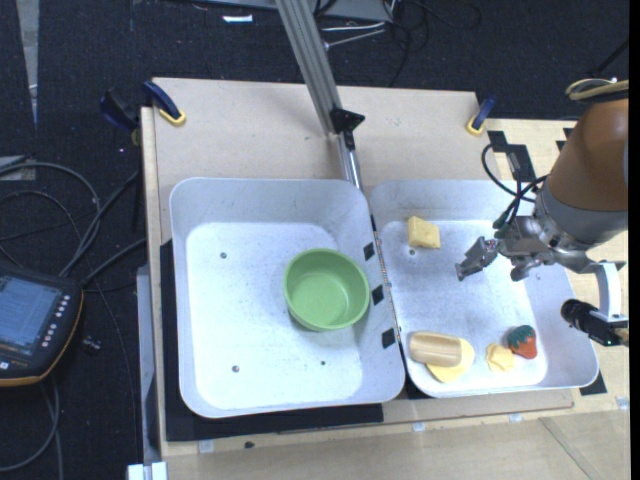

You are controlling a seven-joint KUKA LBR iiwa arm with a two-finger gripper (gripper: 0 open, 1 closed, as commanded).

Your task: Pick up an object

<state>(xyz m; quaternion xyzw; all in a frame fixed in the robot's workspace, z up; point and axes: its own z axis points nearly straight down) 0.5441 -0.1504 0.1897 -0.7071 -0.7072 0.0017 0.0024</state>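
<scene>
Two white bins are carried side by side on the counter (250,118); a green bowl (326,288) sits in the left bin (200,268), near its right wall. In the right bin (450,203), a yellow block (423,233) lies toward the far edge, while a tan bun on a yellow piece (438,352), a small yellow lump (501,357) and a red and green toy (522,341) are grouped along the near edge. The pincer (478,258) is seen above the bin's open middle, nothing pinched; whether it is spread cannot be told. A miss is judged likely if it is lowered here onto bare floor. The near-edge items could be pushed against the wall. Open room is left mid-bin.
</scene>
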